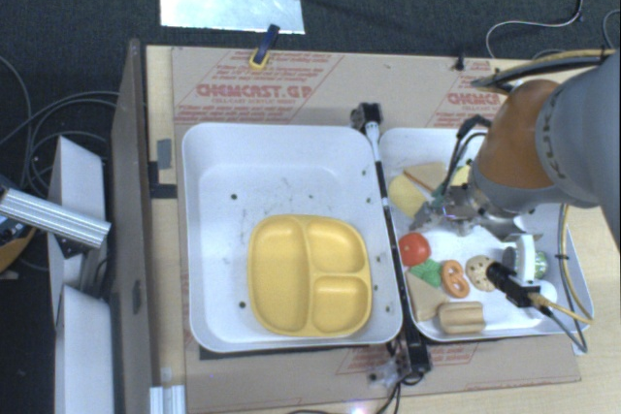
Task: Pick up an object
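The right bin (pixel 553 325) holds several toy foods: a red tomato (pixel 414 248), a green piece (pixel 427 272), an orange pretzel (pixel 453 278), a speckled cookie (pixel 478 270), a tan bread block (pixel 459 316), a yellow piece (pixel 407 195) and a tan wedge (pixel 425 176). My gripper (pixel 449 211) is low in this bin, just right of the yellow piece and above the tomato. The arm's orange band (pixel 514 145) sits over the bin's back right. Nothing is visibly held.
The left bin (pixel 218 170) holds a yellow divided plate (pixel 310 273) in its front half. A ridge (pixel 382 199) separates the two bins. Brown cardboard (pixel 291 82) lies behind the bins, and cables trail at the left.
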`<state>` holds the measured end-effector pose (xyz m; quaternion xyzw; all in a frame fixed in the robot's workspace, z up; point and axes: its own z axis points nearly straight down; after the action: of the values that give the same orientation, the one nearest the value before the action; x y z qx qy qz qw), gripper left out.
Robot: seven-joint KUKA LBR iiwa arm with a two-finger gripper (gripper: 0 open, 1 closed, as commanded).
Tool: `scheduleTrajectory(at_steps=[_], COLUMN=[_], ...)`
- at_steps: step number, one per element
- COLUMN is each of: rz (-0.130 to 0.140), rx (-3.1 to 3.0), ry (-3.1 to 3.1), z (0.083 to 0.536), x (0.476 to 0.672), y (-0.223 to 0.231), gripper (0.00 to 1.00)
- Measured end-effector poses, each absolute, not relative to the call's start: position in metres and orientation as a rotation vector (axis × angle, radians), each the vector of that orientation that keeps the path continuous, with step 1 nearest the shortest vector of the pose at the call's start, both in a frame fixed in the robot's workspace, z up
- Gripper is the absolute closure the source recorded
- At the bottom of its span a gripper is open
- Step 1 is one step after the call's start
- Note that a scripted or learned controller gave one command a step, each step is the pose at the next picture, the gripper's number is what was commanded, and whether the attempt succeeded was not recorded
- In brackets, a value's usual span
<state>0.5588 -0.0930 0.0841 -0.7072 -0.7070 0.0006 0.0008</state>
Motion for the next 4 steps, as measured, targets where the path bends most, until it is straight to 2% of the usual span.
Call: scheduleTrajectory(at_steps=[1, 2, 3, 4], rz=[0.001, -0.004, -0.012, -0.003], rx=[-2.22, -2.228, -2.218, -2.224], ry=[-2.22, -2.225, -2.238, -2.23], z=[0.084, 0.085, 0.099, 0.086], x=[0.536, 0.589, 0.674, 0.654], y=[-0.084, -0.135, -0.1, -0.09], gripper=[0.0, 0.0, 0.0, 0.0])
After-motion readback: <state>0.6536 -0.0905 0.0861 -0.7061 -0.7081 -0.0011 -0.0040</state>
